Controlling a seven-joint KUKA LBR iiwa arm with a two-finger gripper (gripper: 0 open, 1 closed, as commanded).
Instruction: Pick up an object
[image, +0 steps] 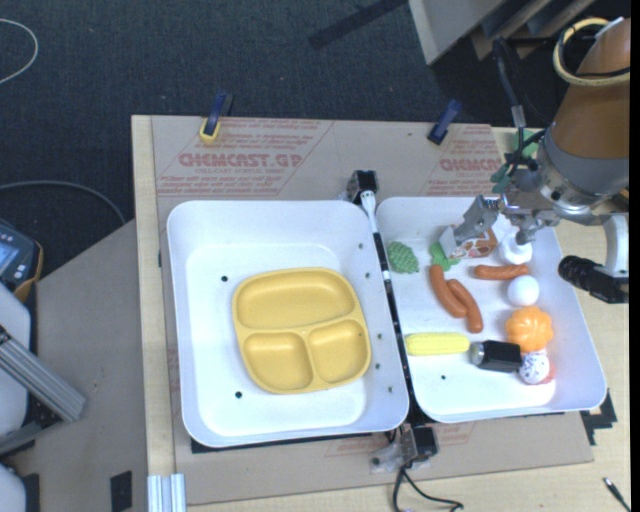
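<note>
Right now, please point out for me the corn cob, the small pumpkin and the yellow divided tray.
corn cob (437, 344), camera view, middle of the yellow cob.
small pumpkin (529, 327), camera view, centre of its orange body.
yellow divided tray (296, 299), camera view, floor of its large upper compartment.

Two bins side by side on the table, items in each.

The left bin (190, 240) holds a divided plate (300, 328) near its middle. In the right bin (575, 385), toy broccoli (403, 258) lies at the left wall, two sausages (456, 298) right of it, corn (437, 345) in front, an egg (522, 291) behind a pumpkin (529, 327). The claw (490, 232) hangs over the bin's rear.
</note>
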